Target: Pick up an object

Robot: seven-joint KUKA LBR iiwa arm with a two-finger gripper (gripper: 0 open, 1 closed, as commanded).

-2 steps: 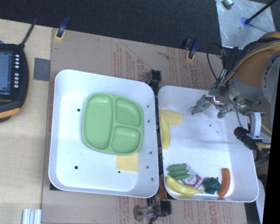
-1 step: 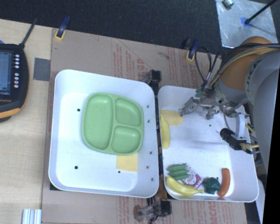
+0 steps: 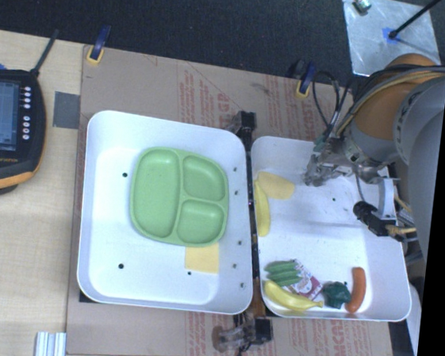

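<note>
My gripper (image 3: 316,176) hangs over the far part of the right bin (image 3: 337,226), just right of a pale yellow piece (image 3: 273,187). Nothing shows between its fingers. A second pale yellow strip (image 3: 261,209) lies along the bin's left wall. At the near end of that bin lie a yellow banana (image 3: 290,299), a green bean pod (image 3: 283,269), a dark green item (image 3: 337,292) and a red sausage (image 3: 356,290). The left bin (image 3: 100,199) holds a green divided plate (image 3: 180,197) and a yellow cheese slice (image 3: 202,259).
A tablet-like pendant (image 3: 0,136) lies on the bench at the far left. Clamps (image 3: 97,43) hold the cardboard sheet under the bins. The arm's grey and orange body (image 3: 402,106) occupies the upper right.
</note>
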